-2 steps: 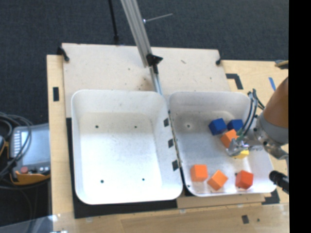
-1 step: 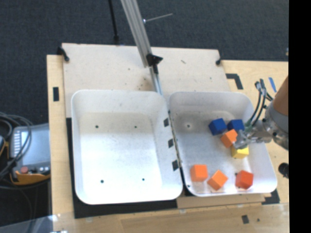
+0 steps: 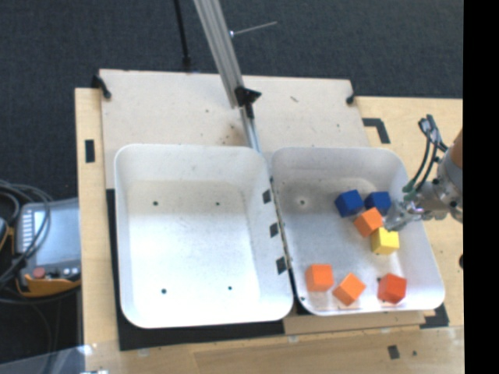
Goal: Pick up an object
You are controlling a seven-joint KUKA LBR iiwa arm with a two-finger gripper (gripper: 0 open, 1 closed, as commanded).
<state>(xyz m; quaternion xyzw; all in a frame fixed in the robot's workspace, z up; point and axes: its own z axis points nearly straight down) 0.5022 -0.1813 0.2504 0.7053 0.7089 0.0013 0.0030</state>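
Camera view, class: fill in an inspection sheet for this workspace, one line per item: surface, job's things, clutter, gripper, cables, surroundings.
Surface: wooden bench bearing a left white bin and a right white bin.
Job's things: in the right bin, two blue cubes, three orange cubes, one yellow cube, one red cube.
Clutter: nothing seen.
Gripper: gripper low over the right bin beside the yellow cube; grasp unclear.
Cables: dark cables at left.
Surroundings: dark carpet, slanted metal pole.

6 small cubes lie in the right bin: 2 blue, 2 orange, 1 yellow, 1 red.
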